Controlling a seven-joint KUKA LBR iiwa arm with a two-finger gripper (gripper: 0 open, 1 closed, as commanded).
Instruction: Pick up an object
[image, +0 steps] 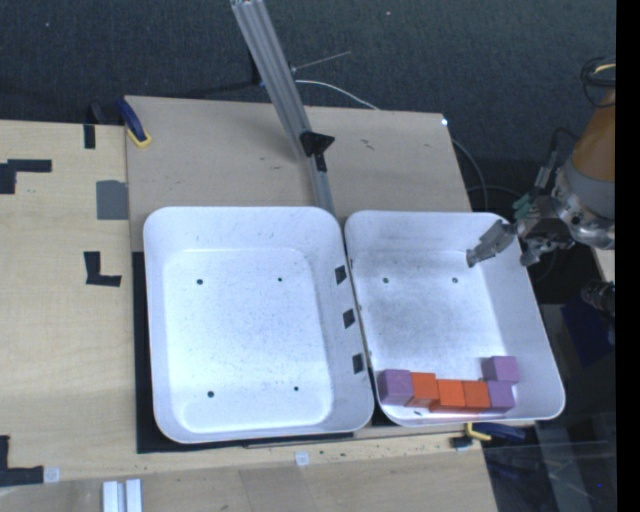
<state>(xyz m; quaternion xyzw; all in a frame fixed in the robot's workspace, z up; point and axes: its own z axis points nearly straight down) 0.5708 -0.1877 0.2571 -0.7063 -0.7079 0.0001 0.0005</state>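
Note:
Several small blocks lie in a row along the near wall of the right bin (400, 232): a purple block (396, 384) at the left, orange blocks (448, 392) in the middle, and two purple blocks (501, 381) stacked at the right end. My gripper (508, 248) hovers over the far right rim of that bin, well away from the blocks. Its fingers are spread open with nothing between them.
The left bin (160, 300) sits beside the right one on the wooden bench. A slanted metal pole (285, 90) rises behind the bins. Blue clamps sit at the bench's far left corner (134, 122) and near edge (492, 432).

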